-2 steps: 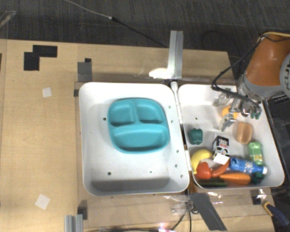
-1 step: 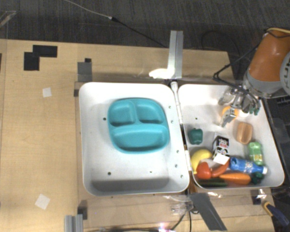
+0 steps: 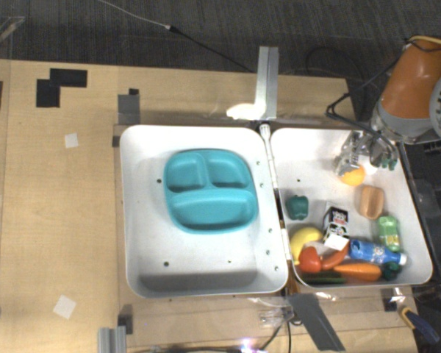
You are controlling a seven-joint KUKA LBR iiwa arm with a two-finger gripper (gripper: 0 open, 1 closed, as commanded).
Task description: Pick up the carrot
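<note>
Lying along the near wall of the right bin, the carrot runs left to right, its long axis parallel to that wall. At the far end the pincer hovers over a yellow piece; its spread cannot be told.

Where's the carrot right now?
The long orange carrot lies in the right white bin, along its near edge, just below the blue plastic bottle.

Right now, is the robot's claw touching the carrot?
Apart. The camera view shows the gripper at the far end of the right bin, above a small yellow thing, while the carrot lies at the near end, with other toys between.
</note>
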